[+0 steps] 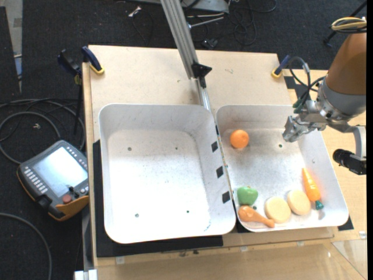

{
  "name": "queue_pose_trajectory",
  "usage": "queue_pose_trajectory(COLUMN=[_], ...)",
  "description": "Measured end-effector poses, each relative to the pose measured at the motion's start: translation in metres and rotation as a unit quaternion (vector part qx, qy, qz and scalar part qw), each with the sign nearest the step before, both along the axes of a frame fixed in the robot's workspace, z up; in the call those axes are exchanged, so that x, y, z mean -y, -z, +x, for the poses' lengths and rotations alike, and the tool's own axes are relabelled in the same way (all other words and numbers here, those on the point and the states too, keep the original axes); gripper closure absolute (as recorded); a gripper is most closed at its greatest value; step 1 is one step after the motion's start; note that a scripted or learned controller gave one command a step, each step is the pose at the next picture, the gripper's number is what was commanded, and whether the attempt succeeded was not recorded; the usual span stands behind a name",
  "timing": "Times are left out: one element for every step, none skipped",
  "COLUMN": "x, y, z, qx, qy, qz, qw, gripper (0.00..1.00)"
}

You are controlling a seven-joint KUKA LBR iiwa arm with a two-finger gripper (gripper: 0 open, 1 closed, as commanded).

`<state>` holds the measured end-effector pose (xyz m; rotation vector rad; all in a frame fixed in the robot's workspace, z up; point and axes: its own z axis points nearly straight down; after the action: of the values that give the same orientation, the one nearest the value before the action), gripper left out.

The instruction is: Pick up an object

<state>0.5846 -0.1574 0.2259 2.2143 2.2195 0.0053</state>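
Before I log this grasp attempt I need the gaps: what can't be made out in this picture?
- Gripper, camera view: small and blurred, so the state of its grip cannot be told.
- Arm: cut off by the right edge.
- Two pale round objects in the right bin: too small to identify.
- Handheld controller: its screen glares and cannot be read.
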Motion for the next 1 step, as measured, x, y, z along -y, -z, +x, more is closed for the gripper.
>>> queue_pose_trajectory(x=[-0.0570], y=[0.0083], z=[0.0145], qx=[-0.003], qy=[-0.003], qz=[0.0019], qw=[1.0000], gripper=[1.00])
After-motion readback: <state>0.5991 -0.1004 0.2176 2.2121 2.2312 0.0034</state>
